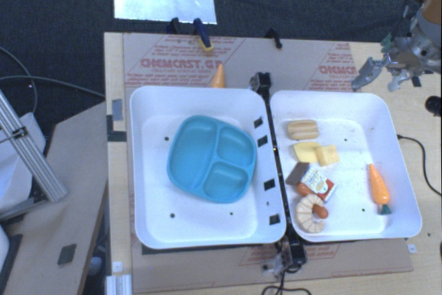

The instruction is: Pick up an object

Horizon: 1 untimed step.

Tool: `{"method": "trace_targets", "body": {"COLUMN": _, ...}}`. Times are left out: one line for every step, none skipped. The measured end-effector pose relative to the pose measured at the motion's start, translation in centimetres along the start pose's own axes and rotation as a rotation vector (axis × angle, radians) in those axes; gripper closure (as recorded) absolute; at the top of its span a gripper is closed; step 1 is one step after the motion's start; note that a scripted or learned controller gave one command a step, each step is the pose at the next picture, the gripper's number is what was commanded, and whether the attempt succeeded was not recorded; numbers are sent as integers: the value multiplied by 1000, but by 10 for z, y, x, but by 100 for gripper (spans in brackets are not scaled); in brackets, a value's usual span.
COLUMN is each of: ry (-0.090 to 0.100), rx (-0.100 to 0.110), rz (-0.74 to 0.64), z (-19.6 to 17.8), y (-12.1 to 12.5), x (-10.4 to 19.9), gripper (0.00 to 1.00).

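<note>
Camera view: arm (423, 24) above right bin (397, 131).

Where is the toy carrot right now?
The carrot lies in the right bin, close to its right wall, apart from the other toy food, with the shrimp and cheese off to its left.

You see the metal gripper (384, 74) dull grey; below it smooth white plastic bins (397, 148), glossy blue plastic plate (211, 159) beyond
</note>
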State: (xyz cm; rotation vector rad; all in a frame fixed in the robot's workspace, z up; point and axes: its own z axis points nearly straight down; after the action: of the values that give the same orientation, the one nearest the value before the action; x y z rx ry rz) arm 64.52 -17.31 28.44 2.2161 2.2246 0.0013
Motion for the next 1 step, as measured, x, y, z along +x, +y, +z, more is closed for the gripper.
{"method": "trace_targets", "body": {"ry": 1, "rx": 8, "rz": 5, "z": 148, "y": -16, "x": -35, "gripper": 0}}
